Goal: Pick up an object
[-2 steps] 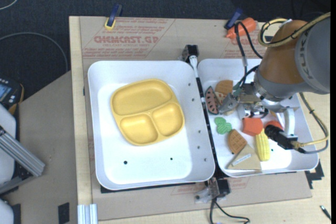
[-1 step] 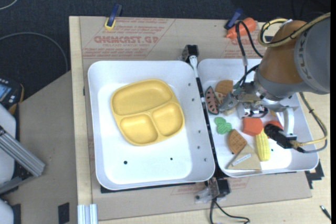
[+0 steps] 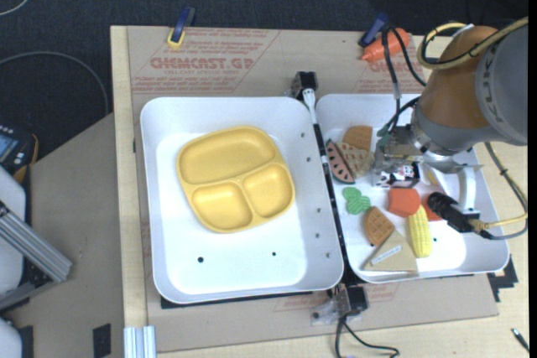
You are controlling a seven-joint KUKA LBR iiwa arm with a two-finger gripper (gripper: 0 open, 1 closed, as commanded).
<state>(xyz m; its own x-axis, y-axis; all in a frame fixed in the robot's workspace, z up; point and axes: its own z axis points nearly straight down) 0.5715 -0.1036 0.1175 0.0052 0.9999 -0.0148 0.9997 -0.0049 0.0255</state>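
Camera view, looking down at a slant. Surface (image 3: pixel 126 180) is tan board with red lettering; two white bins sit side by side on it.

Left bin (image 3: pixel 168 256): holds a yellow divided plate (image 3: pixel 235 178), three compartments, lying flat near the bin's middle.

Right bin (image 3: pixel 478 260): a scatter of toy food. Tan bread piece (image 3: pixel 358 136) near the upper left; brown striped oval (image 3: pixel 340 162) just beside the divider; green piece (image 3: pixel 356 200) below it; brown cookie-like piece (image 3: pixel 377 225); pale wedge (image 3: pixel 394 256) at the near edge; yellow corn (image 3: pixel 419 232) upright-ish beside it; red-orange block (image 3: pixel 404 200) between green piece and corn.

Arm (image 3: pixel 470 92) comes in from the right, orange band showing, wrist down over the right bin. Pincer (image 3: pixel 394 168) sits low just above the red-orange block, near the bread. Whether it is clenched or released: cannot tell, tip cluttered and small. Nothing visibly gripped.
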